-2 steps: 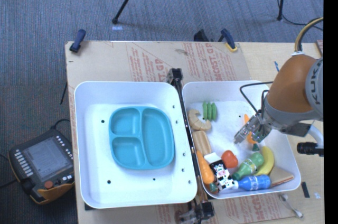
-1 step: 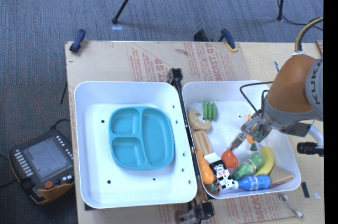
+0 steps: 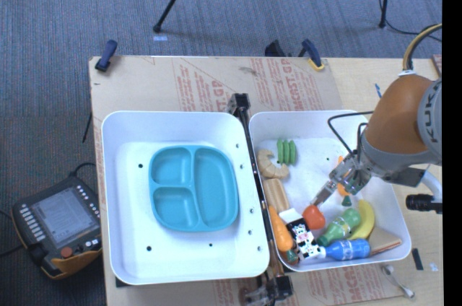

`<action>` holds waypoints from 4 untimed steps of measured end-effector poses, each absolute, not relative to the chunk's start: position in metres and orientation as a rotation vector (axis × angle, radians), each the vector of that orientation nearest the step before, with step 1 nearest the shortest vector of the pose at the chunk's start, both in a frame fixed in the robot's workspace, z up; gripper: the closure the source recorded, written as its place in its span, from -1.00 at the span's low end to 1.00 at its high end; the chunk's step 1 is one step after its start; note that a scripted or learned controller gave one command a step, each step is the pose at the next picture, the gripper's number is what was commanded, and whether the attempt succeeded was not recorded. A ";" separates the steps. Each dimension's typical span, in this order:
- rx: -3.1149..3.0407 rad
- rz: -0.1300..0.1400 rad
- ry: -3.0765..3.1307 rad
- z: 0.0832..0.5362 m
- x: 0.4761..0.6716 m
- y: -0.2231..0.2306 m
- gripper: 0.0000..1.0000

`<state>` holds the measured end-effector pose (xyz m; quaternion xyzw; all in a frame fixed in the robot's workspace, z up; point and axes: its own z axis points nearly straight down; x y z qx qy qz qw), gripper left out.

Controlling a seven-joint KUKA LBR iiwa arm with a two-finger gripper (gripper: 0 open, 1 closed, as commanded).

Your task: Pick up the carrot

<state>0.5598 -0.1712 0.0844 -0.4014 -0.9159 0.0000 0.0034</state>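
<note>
The carrot (image 3: 282, 232) is an orange tapered piece lying along the left wall of the right bin (image 3: 317, 125), near its front corner. It sits between a tan bread stick (image 3: 276, 192) and a black-and-white carton (image 3: 304, 237). My gripper (image 3: 323, 194) reaches in from the right and points down and to the left over the bin's middle. Its tip hangs just above a red tomato-like piece (image 3: 313, 216), to the right of the carrot and farther back. Nothing shows in its grasp.
Around the carrot in the right bin lie a croissant (image 3: 272, 164), green pods (image 3: 287, 151), a green bottle (image 3: 339, 226), a banana (image 3: 365, 218) and a blue bottle (image 3: 347, 250). In the left bin (image 3: 123, 131) lies a teal divided plate (image 3: 193, 188).
</note>
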 end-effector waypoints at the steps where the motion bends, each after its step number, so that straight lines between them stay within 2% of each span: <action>1: -1.258 0.000 -2.871 0.084 0.560 -0.171 -1.00; 4: -1.258 0.000 -2.871 0.084 0.560 -0.171 -1.00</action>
